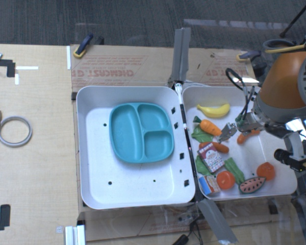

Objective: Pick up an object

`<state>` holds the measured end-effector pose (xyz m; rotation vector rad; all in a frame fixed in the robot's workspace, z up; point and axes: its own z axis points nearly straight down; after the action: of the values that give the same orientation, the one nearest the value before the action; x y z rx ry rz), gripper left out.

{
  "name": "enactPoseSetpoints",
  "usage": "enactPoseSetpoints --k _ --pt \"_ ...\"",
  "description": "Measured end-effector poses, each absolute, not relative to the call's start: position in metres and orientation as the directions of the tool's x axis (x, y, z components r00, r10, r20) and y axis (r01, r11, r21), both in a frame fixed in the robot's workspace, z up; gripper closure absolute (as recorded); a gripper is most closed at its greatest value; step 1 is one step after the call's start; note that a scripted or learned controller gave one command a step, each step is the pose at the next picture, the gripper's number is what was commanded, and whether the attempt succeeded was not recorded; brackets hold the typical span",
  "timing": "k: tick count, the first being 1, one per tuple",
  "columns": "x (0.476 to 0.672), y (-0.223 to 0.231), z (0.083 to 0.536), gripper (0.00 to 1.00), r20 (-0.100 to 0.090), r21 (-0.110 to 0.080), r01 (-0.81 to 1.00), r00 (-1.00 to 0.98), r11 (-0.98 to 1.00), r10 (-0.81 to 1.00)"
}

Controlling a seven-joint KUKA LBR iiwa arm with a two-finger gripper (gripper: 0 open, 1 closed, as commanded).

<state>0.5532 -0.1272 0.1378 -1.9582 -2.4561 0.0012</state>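
Approach step: jaws [228, 132], state indeterminate, hover low beside the carrot [210, 127]. Next move calls for descent and closure.

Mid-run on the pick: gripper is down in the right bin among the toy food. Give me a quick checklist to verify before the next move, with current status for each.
1. Gripper inside right bin: ok.
2. Object between its fingers: cannot tell.
3. A target close by: ok, carrot lies just beside it.
4. Crowding near the tip: not ok, green leaf and snack packet sit close.
5. Banana apart from the gripper: ok.
6. Blue divided plate in left bin, out of the way: ok.
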Motion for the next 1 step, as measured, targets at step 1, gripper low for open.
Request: enactPoseSetpoints --k 1 --pt "0.576 -0.0986 0.0927 0.0 -0.001 0.001 0.919 -0.395 0.395 0.919"
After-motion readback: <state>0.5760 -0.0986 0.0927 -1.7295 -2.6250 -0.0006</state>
